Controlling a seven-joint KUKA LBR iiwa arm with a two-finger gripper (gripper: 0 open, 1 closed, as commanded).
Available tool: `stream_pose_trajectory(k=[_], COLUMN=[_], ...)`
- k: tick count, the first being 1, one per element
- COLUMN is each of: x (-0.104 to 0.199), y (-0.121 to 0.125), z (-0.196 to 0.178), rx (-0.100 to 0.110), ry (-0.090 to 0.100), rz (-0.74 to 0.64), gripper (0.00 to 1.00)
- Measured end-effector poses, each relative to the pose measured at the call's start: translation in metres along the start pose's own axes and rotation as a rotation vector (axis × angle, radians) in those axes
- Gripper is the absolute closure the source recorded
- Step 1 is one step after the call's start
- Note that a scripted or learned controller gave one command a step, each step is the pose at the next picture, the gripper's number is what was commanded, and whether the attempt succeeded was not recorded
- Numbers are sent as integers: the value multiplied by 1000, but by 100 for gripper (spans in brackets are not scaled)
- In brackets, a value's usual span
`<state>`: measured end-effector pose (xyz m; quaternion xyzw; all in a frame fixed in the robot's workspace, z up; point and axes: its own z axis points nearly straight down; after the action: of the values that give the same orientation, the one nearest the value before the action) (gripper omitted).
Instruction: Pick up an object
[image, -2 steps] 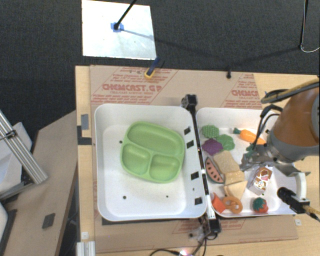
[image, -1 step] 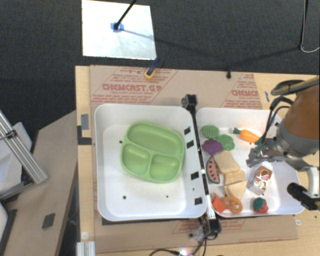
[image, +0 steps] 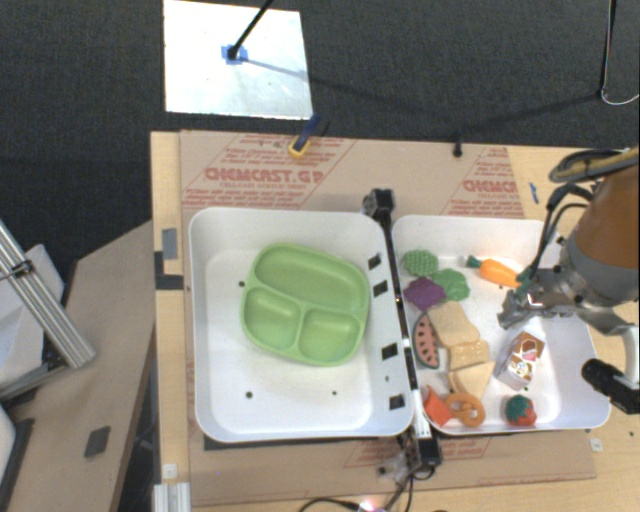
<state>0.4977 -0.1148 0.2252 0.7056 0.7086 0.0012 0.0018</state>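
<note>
Gripper at right of frame, above the right bin; finger state cannot be told; small packet just below it.

A dark, speckled floor surrounds the counter, whose pale wood top carries a brown sheet printed with red lettering. A bright white sheet lies on the floor beyond the counter's far edge, with a small blue piece on it. Metal rails slant in at the left edge.
</note>
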Motion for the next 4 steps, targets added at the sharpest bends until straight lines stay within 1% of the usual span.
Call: stream_pose_trajectory(k=[1,2,3,4], x=[50,95,123,121], y=[23,48,72,76], z=[9,-5,-8,-7], rx=[1,1,1,2], ry=[1,2,2,1], rz=[-5,-4,-4,-2], gripper=[100,100,100,100])
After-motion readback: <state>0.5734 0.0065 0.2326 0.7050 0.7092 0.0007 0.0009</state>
